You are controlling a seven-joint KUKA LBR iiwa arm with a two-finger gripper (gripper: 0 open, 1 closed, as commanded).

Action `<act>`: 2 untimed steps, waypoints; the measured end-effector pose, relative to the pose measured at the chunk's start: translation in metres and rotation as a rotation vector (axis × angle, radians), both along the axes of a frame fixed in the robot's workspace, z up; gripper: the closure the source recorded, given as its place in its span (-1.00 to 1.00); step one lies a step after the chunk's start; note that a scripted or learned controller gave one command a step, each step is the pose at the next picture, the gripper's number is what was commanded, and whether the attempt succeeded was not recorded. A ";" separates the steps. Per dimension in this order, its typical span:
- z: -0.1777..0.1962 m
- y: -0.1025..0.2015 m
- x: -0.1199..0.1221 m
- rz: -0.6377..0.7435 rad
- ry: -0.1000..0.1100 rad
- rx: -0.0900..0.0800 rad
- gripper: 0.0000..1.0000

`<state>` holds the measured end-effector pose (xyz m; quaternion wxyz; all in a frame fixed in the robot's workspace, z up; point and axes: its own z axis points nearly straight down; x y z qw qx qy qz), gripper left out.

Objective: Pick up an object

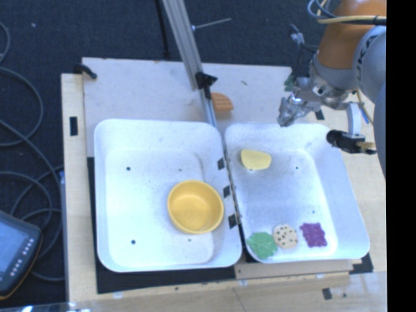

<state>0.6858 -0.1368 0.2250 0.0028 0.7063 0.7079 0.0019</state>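
While the end effector point(288, 114) hangs over the right bin's point(338, 194) far rim, its state indiscernible, the yellow piece point(255, 159) lies nearest within that bin; a vertical descent centred on it seems best.

One fixed cam, overhead, slanted down; both bins point(195, 174) in frame, mid distance.

Yellow piece point(255, 159) flat in right bin (far-left corner)
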 end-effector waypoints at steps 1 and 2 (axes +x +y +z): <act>0.013 0.039 -0.033 0.003 0.005 0.002 1.00; 0.011 0.077 -0.052 0.003 0.006 0.002 1.00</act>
